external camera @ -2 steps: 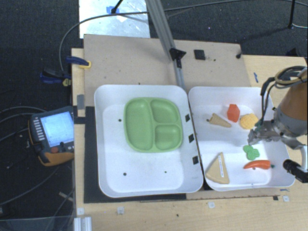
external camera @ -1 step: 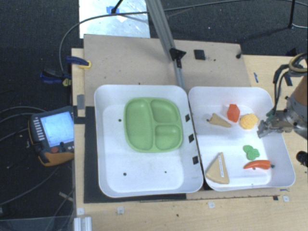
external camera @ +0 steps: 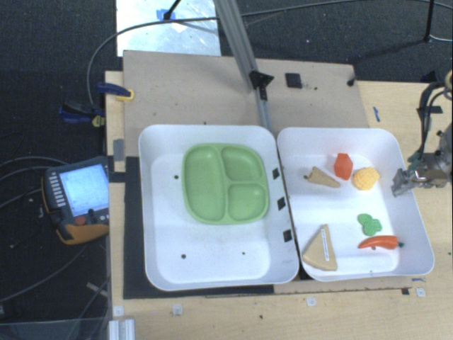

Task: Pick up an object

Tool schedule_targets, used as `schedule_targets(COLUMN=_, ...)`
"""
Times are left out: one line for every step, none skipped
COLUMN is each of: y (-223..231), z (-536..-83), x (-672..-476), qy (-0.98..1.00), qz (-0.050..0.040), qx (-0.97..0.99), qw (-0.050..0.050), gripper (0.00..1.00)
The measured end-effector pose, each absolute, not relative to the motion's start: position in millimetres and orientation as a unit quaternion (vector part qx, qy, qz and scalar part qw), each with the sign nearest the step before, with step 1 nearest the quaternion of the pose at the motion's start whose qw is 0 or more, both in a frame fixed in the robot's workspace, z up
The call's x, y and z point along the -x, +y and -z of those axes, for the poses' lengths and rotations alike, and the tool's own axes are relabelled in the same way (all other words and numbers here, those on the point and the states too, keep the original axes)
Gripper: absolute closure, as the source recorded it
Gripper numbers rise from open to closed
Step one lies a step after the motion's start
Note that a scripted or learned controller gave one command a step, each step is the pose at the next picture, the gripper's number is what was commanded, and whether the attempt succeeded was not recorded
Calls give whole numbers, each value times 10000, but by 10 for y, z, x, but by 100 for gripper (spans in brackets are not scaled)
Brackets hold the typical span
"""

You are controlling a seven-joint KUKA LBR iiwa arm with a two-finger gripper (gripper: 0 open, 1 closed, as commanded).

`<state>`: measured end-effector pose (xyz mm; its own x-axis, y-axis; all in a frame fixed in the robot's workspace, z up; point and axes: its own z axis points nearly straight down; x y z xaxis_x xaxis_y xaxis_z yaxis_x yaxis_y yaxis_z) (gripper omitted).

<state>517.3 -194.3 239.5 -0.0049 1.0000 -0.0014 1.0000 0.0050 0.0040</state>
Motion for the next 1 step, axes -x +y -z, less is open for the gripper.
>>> schedule_targets(y=-1944, z=-2581, x=-5183, qy=7090, qz=-7, qx=-7052, qw=13, gripper=100)
